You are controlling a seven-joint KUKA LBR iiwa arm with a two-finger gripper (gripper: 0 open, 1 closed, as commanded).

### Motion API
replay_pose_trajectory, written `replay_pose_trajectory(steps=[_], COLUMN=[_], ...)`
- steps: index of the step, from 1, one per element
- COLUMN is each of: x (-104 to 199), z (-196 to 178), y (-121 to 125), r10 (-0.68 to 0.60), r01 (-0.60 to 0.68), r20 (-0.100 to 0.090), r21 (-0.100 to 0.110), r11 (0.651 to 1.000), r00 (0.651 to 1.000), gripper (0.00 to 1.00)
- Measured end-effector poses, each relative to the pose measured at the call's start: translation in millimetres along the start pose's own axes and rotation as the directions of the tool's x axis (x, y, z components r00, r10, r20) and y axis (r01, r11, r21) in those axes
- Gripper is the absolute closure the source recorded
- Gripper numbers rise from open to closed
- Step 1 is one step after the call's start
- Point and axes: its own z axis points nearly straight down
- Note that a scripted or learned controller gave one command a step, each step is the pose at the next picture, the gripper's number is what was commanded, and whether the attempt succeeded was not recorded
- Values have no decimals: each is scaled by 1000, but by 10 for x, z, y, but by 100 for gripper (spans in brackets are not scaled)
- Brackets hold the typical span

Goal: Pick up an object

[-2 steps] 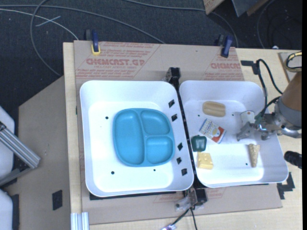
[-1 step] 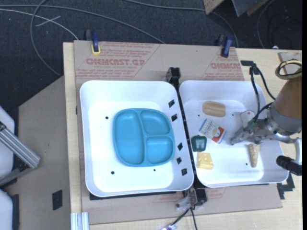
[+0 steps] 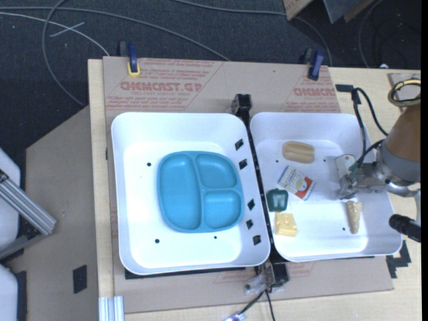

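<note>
Broadly, bench: two white bins side by side on a board printed with red lettering, a clamp at each far corner.
Left bin: holds a blue divided plate with three compartments, lying flat near the middle.
Right bin: holds the small items and the end of the arm.
Bread roll: tan and oval, toward the far edge of the right bin.
Packet: white with blue and red print, near the bin's middle, lying flat.
Green item: small and dark green, by the left wall (too small to name exactly).
Yellow block: pale yellow, cheese-like, just nearer the front edge than the green item.
Ice cream cone: tan and tapered, lying flat near the right front corner, apart from the other items.
Gripper: metal, low over the right side of the right bin, just beyond the far end of the cone; whether its fingers are spread or closed cannot be made out (nothing is seen gripped).
Arm: reaches in from the right edge.
</note>
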Motion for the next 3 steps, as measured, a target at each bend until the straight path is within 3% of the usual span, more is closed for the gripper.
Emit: replay_pose_trajectory(steps=[1,3], x=[-58,-60], z=[-488,-1405], y=[-63,66], r10=[2,0], r01=[-2,0], r20=[6,6], r21=[-6,-6], r11=[1000,1000], r00=[1000,1000], gripper=[100,100])
